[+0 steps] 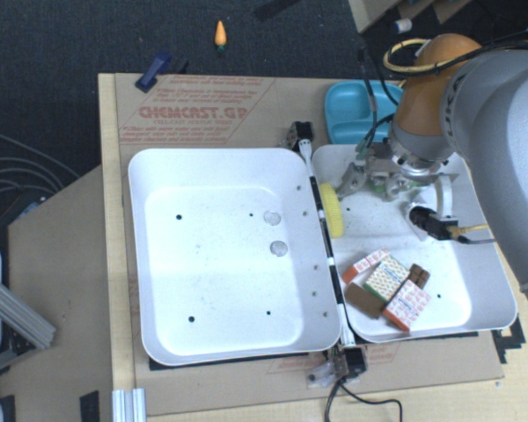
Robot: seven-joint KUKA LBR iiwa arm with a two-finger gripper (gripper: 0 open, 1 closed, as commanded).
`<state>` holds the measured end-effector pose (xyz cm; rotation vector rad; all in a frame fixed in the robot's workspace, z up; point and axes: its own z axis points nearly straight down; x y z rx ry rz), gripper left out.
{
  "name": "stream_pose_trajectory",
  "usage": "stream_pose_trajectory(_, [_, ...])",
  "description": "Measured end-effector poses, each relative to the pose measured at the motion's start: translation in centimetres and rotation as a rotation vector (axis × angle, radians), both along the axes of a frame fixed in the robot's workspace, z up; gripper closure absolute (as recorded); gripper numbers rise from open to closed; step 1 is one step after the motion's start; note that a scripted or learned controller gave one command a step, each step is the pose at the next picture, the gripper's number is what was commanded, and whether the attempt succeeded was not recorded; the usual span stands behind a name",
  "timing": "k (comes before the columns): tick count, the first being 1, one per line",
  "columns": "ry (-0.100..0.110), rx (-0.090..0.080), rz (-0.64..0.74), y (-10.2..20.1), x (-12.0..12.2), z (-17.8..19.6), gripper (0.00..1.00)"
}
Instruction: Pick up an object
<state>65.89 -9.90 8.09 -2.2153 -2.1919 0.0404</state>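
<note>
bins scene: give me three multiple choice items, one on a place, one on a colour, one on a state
1. Where is the banana?
A. right bin, by its left wall
B. middle of the left bin
C. on the floor

2. What colour is the dish behind the right bin?
A. red
B. blue
C. green

3. How does the banana lie?
A. held up by the arm
B. flat in the bin
C. on top of the blocks

Key: 1 A, it lies along the divide between the bins; 2 B, it is light blue; 3 B, it rests on the bin floor, apart from the blocks and the arm.
</note>
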Motion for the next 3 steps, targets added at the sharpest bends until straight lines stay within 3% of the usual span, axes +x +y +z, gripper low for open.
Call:
stream_pose_trajectory(1, [0.008, -0.003, 0.000, -0.13, -0.19, 0.82, 1.00])
stream_pose_trajectory(2, [0.004, -0.002, 0.001, -0.07, -0.07, 0.94, 0.00])
stream_pose_trajectory(3, [0.001, -0.001, 0.001, 0.17, -0.03, -0.04, 0.00])
